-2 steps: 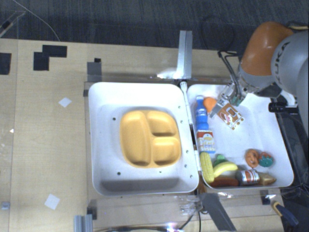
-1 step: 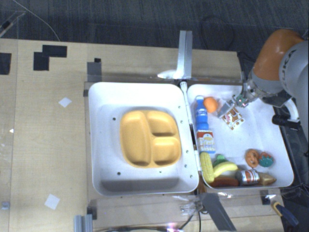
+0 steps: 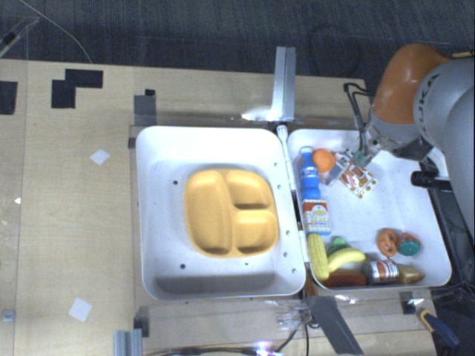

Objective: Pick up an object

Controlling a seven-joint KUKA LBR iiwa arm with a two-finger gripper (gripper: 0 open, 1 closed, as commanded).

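- The arm (image 3: 434, 87) reaches in over the far right corner of the right bin (image 3: 415, 199), its orange band above the bin's far edge
- The fingers (image 3: 361, 156) point down near the far edge of the right bin, just above a small red-and-white packet (image 3: 358, 179); whether they are released or clenched cannot be told, and nothing is seen between them
- An orange ball (image 3: 323, 159) lies just left of the packet, touching the top of a blue bottle (image 3: 309, 186) that lies along the bin's left edge
- Below the bottle, in the near left corner, lie a corn cob (image 3: 318, 253), a green piece (image 3: 339, 245), a yellow banana (image 3: 346, 259) and a dark sausage-like item (image 3: 343, 278)
- A brown bottle (image 3: 390, 273) lies along the near edge
- A brown doughnut (image 3: 387, 240) and a teal item (image 3: 408, 246) sit side by side, touching, near the right edge
- The left bin (image 3: 156, 213) holds a yellow divided tray (image 3: 230, 212) with 3 compartments at its middle
- Both bins rest on a pale wooden surface (image 3: 67, 221)
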